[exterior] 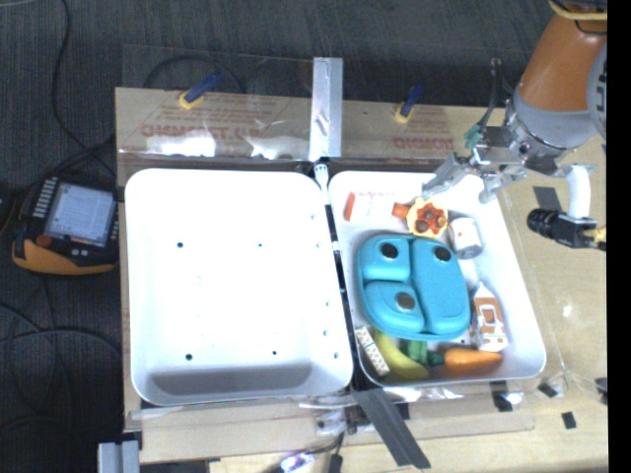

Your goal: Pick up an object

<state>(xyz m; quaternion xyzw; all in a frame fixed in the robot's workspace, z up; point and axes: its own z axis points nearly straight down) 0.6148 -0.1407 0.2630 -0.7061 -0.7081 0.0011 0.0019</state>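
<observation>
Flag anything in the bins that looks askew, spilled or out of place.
Nothing spilled or damaged. All the items are crowded into the right bin: the blue lid-like piece lies tilted on top, partly covering the banana and carrot beneath.

My two white bins [237, 294] look like smooth plastic, a bit shiny. The big blue thing [412, 286] looks like glossy plastic too (very smooth). My bench [246, 126] looks like plain brown board, dull, not shiny.
</observation>
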